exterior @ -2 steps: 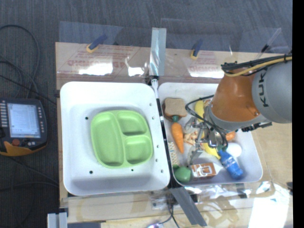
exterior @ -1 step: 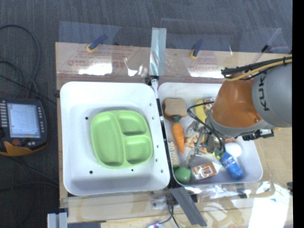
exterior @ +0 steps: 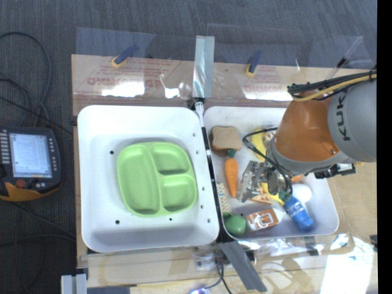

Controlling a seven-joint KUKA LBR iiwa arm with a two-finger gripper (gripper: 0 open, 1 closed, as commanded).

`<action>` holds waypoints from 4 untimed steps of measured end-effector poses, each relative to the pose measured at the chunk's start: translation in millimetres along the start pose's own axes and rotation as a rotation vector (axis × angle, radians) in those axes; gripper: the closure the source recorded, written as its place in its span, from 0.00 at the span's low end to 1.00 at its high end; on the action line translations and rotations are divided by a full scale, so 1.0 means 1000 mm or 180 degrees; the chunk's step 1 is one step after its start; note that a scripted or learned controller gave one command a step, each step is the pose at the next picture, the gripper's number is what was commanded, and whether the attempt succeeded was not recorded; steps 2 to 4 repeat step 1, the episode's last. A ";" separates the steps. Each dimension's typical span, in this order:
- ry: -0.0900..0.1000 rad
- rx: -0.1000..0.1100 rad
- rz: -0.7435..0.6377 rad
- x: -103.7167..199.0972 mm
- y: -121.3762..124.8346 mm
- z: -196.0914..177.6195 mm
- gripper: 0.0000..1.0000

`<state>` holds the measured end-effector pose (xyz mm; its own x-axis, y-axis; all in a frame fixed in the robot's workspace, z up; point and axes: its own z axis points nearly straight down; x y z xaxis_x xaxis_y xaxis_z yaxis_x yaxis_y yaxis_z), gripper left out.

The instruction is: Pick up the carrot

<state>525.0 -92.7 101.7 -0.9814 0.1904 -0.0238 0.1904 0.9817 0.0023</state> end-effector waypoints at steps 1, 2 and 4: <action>0.0066 0.0010 0.0615 0.030 0.076 -0.083 1.00; 0.0066 0.0010 0.0615 0.030 0.076 -0.083 1.00; 0.0066 0.0010 0.0615 0.030 0.076 -0.083 1.00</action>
